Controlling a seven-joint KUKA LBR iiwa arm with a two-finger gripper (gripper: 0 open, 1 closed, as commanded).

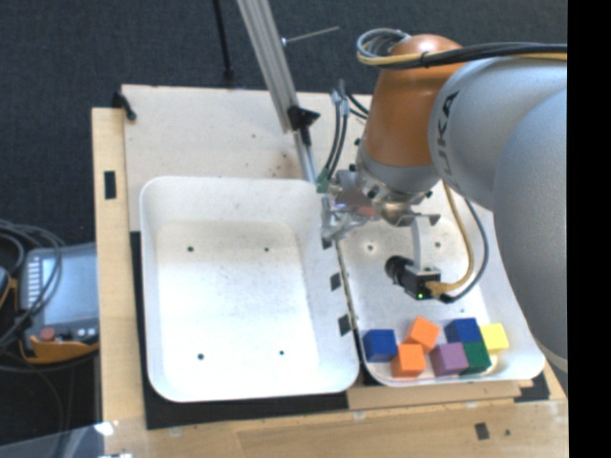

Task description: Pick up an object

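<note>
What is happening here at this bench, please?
A grey KUKA arm reaches in from the right over the right bin, with its gripper near the bin's left wall. The coloured blocks lie clustered at the near end of that bin, apart from the gripper. The left bin sits alongside. Whether the jaws are open is unclear.

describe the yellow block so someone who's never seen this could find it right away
Start at the right-hand shallow white bin, the one the grey arm reaches over, and look to its near end, where small coloured cubes sit in a cluster. The small yellow cube is at the far right of that cluster, beside a blue cube and a green cube. It is the only yellow one.
</note>
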